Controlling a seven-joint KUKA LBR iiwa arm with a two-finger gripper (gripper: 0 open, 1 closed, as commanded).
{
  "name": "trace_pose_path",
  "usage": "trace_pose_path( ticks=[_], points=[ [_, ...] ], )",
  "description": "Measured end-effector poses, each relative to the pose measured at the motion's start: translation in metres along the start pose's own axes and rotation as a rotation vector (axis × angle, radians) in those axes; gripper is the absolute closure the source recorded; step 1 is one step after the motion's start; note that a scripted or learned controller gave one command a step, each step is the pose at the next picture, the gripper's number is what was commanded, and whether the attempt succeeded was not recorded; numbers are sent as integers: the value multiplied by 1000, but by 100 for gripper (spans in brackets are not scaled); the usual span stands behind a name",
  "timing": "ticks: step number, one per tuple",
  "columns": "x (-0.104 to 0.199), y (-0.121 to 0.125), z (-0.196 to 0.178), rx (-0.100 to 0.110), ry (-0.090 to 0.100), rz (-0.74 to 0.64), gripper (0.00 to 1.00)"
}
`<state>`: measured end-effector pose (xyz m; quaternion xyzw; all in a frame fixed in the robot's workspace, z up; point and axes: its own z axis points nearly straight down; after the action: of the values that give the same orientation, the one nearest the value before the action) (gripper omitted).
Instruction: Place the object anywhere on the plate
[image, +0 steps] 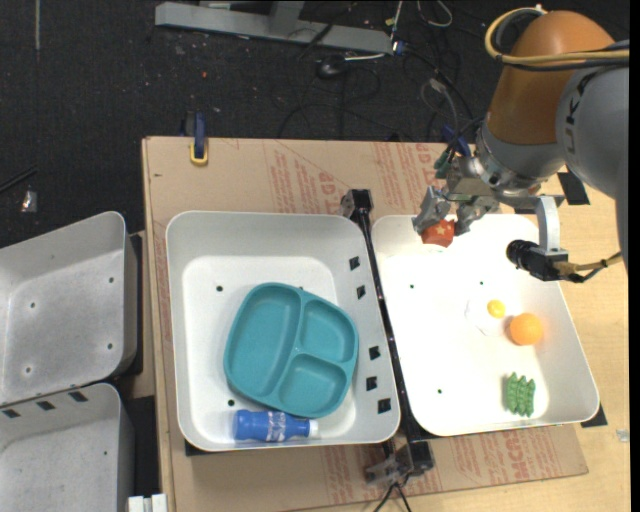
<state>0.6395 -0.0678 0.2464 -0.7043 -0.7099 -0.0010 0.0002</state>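
Note:
A small red object (438, 235) sits between the fingers of my gripper (437, 224), which is shut on it over the far left corner of the right bin (440, 345). The teal divided plate (290, 350) lies flat in the left bin (192, 300), well to the lower left of the gripper, with nothing on it. The grey arm with its orange band comes in from the upper right.
In the right bin lie a small yellow piece (495, 309), an orange ball (524, 328) and a green item (518, 393). A blue bottle (270, 427) lies by the plate's near edge. The raised rims where the two bins meet run between gripper and plate.

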Motion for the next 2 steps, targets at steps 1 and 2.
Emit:
trace_pose_path(
  ticks=[1,2],
  points=[
    [63,-9,-1,1,0,-1,100],
    [122,-17,-4,2,0,-1,100]
  ],
)
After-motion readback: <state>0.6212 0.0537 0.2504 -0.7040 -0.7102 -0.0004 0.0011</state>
